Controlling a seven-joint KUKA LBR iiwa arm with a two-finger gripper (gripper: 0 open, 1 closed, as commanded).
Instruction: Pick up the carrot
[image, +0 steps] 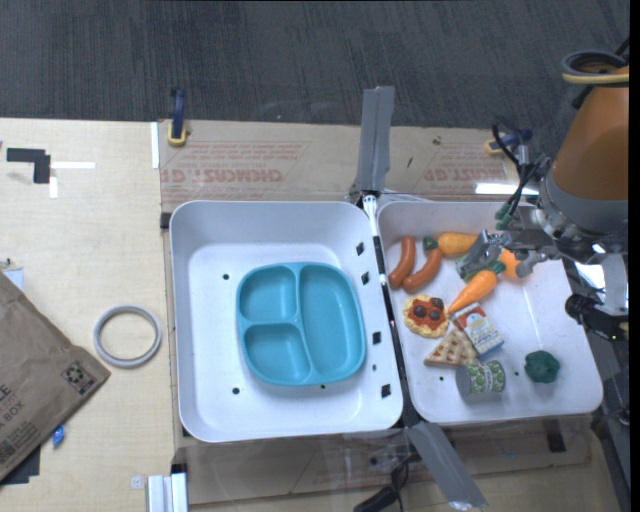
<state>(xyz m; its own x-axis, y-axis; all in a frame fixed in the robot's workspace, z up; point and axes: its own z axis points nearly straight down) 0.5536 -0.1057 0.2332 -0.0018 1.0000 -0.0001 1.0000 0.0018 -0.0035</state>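
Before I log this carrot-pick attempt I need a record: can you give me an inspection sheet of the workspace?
Surface: two white bins; left bin, right bin.
Job's things: carrot in right bin, tilted, green end up by the gripper.
Clutter: teal divided plate in left bin; sausages, pizza slice, can, green lump near carrot.
Grippers: low over carrot's top; grip unclear.
Cables: wires beside the wrist.
Surroundings: tape roll, cardboard box on bench.
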